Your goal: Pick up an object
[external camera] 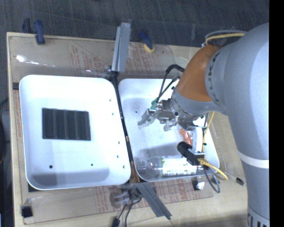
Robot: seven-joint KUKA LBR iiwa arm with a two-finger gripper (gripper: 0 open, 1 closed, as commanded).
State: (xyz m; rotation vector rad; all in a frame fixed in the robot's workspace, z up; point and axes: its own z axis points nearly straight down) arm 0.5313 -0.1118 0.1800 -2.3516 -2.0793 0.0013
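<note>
gripper hovers over right bin, fingers spread, holding nothing.
clear plastic bottle lies flat by the bin's near wall; likely light, slick, crushable, so grab mid-body across its width.

Fixed camera above, slanting down on both bins.

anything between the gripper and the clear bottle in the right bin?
Camera view: bare white floor of the right bin separates the gripper from the clear bottle lying along the near wall. An orange item sits off to the right.
</note>
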